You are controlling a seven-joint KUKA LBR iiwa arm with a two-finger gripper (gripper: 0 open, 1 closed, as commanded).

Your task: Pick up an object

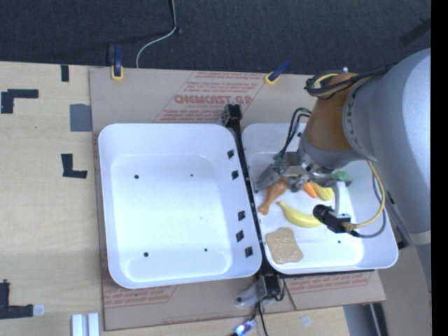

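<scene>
1. Arm: the grey body with its orange band enters from the right and hangs over the right bin, covering much of that bin's upper half.
2. Left bin: shallow and white, it sits flush beside the right bin along a black divider. It probably serves as the drop side.
3. Right bin: holds all the candidate objects, bunched toward the divider and within short reach of the wrist.
4. Gripper: lowered near the divider, just above the orange piece. Whether the pincer is spread or pressed together cannot be told; nothing is seen pinched.
5. Banana: lies flat mid-bin, close to the orange piece.
6. Tan flat piece: lies near the front wall, apart from the rest.
7. Orange piece: the likely target, slanted beside the divider. Judgement: the divider wall and the nearby banana limit side clearance.
</scene>
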